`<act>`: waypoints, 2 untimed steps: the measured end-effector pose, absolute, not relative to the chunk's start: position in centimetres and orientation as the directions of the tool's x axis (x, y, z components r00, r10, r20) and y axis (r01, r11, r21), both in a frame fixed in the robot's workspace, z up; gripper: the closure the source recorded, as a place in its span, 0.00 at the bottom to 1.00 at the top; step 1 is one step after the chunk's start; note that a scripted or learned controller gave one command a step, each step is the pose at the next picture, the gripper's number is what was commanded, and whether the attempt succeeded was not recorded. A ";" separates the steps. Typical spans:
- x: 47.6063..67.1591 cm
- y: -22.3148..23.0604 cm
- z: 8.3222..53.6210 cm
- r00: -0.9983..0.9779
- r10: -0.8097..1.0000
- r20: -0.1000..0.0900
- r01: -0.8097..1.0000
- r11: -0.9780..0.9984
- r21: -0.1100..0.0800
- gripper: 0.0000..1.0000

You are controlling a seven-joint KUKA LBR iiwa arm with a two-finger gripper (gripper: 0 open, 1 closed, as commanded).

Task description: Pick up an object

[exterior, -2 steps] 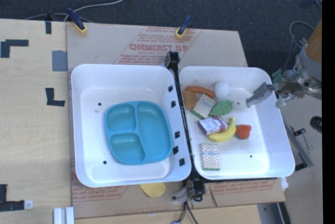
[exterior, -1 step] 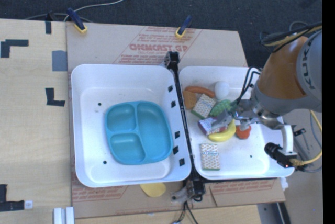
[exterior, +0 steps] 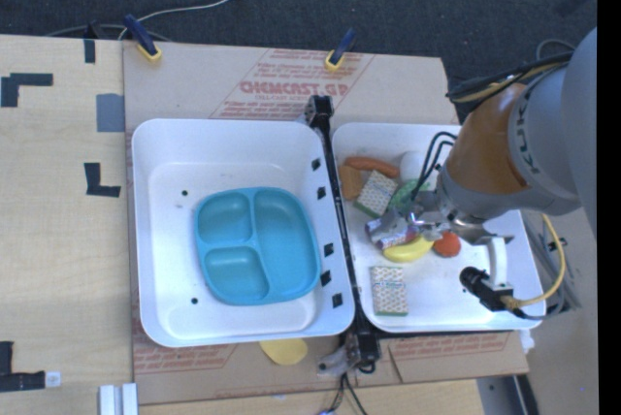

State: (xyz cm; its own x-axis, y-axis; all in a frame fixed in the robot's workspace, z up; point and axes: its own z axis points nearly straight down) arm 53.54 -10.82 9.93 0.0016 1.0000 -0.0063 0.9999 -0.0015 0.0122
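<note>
Dark carpet runs behind a wooden bench [exterior: 58, 239] topped with a sheet of printed cardboard [exterior: 291, 83], which two yellow-and-blue clamps [exterior: 144, 43] pin at its far edge. Two shallow white bins sit side by side on the cardboard, joined by a black divider strip [exterior: 330, 200].

Taking the divider as the landmark: the left bin [exterior: 155, 161] lies on its left and holds a blue compartment plate [exterior: 257, 243] with three sections, lying flat near the bin's middle. The right bin [exterior: 505, 311] lies on the divider's right and holds a small clutter. Closest to the divider at the far end are an orange carrot-like piece [exterior: 369, 166] and, just below it, a speckled green-and-white sponge block [exterior: 375, 194]. A second patterned block [exterior: 389, 290] lies near the divider at the near end of the bin. Further right of the divider, a yellow banana [exterior: 408, 251] lies beside a small red ball [exterior: 446, 245], the two nearly touching.

From the right, the grey arm [exterior: 543, 151] with its orange band reaches in, and the gripper [exterior: 412, 227] sits low over the clutter just above the banana, among some crumpled silvery and green items. Whether it grips anything cannot be told from this angle. A yellow disc [exterior: 283, 351] peeks out below the left bin's near edge.
</note>
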 end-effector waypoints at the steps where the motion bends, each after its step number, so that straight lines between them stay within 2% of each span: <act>1: 60.4 -9.7 9.5 -0.001 1.000 0.000 1.000 0.001 -0.002 0.00; 2: 63.7 -10.2 8.5 -0.001 1.000 -0.001 1.000 0.001 -0.001 0.00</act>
